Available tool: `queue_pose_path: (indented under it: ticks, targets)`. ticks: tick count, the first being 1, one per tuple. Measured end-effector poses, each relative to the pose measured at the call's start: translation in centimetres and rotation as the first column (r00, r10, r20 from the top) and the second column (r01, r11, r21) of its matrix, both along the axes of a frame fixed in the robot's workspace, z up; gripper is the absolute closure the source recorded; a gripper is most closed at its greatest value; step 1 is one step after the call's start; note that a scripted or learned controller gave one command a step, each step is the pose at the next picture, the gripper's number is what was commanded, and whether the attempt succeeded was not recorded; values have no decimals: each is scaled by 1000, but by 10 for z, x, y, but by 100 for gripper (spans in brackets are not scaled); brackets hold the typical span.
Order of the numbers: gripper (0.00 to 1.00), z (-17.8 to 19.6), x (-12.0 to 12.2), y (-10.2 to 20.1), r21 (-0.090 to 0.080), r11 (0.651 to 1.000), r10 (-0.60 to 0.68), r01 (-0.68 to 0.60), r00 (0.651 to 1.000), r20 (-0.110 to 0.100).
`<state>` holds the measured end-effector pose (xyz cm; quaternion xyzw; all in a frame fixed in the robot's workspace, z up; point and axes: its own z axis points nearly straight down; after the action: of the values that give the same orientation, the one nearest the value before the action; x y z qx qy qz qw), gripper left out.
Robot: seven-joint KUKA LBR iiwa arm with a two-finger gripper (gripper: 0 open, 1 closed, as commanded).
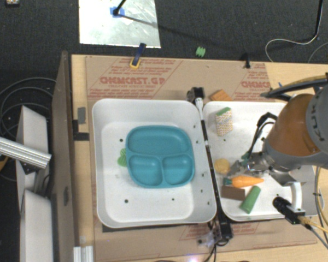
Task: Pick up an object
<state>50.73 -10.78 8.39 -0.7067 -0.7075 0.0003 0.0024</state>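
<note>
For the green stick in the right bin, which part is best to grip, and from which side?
Likely the middle of the green stick, from above, fingers across its narrow width. It lies flat and slanted near the bin's front wall, its upper end close to the orange piece.

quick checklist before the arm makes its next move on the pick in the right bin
1. Gripper placed over a target: ok, it sits low in the right bin, just above the orange carrot-like piece.
2. Finger state: cannot tell, the wrist hides them.
3. Object held: cannot tell, nothing is visibly between the fingers.
4. Crowding near target: not ok, the green cylinder, a brown block and a yellow round piece lie close to the carrot.
5. Other candidates apart from the cluster: ok, the pale mesh-patterned item with a green top lies alone at the far end.
6. Left bin: ok, the blue divided plate is away from the arm.
</note>
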Motion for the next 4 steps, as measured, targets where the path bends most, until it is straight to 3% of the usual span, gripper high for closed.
queue_pose_path:
  ticks: [1, 2, 3, 4]
  targets:
    - [0, 71, 72, -43, -8, 1000, 3, -3, 1000, 17]
    - [0, 11, 1, 7, -3, 1000, 1, -1, 1000, 2]
    - [0, 1, 93, -23, -6, 1000, 5, -5, 1000, 14]
    - [0, 0, 34, -82, -5, 1000, -7, 7, 1000, 2]
